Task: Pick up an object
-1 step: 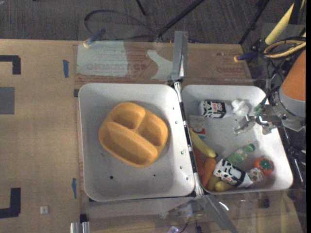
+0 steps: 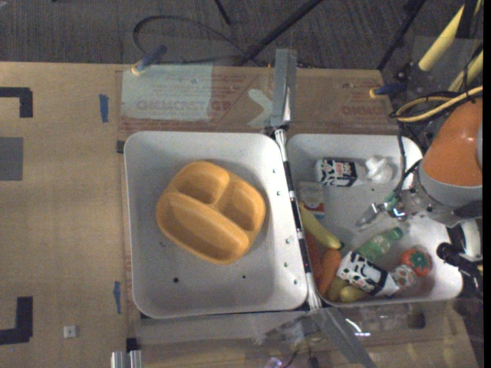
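The right bin (image 2: pixel 437 286) holds several objects. A cow-patterned carton (image 2: pixel 337 172) and a white crumpled item (image 2: pixel 378 167) lie at its far side. A banana (image 2: pixel 321 228) and a carrot (image 2: pixel 328 271) lie along the left wall. A second cow-patterned carton (image 2: pixel 364 274), a green bottle (image 2: pixel 381 244) and a red tomato-like toy (image 2: pixel 416 261) sit near the front. My gripper (image 2: pixel 382 210) hangs over the middle of this bin, just above the green bottle, with nothing visibly in it.
The left bin (image 2: pixel 146 282) bears an orange divided plate (image 2: pixel 211 211). A small red-and-white packet (image 2: pixel 311 199) sits by the divider between the bins. The arm's orange band (image 2: pixel 453 156) looms over the right bin's right wall, with yellow cables behind it.
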Controlling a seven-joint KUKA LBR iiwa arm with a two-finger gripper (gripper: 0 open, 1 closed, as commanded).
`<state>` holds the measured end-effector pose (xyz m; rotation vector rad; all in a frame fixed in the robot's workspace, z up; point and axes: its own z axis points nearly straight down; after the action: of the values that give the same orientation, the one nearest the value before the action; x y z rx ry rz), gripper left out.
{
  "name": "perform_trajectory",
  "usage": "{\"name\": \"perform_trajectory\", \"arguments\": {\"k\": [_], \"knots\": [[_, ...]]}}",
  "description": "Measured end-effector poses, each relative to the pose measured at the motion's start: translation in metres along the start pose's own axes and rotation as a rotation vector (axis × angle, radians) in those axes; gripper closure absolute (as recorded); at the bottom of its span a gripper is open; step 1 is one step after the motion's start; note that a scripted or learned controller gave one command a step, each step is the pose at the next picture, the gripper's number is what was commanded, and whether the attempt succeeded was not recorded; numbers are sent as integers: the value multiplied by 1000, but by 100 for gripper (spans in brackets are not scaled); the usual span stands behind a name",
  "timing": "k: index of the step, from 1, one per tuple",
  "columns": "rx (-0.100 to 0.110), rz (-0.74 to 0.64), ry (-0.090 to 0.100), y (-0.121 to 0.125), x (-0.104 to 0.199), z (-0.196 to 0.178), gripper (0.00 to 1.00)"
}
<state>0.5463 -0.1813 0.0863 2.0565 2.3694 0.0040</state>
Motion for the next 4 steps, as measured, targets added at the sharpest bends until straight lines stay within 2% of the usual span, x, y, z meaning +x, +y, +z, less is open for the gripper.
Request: {"name": "perform_trajectory", "arguments": {"k": [1,2,3,4], "knots": [[1,-143,0,102,-14,1,0],[2,-41,6,24,-25,0,0],[-1,-85,0,69,29,0,0],[2,12,-1,-53,19,-1,0]]}}
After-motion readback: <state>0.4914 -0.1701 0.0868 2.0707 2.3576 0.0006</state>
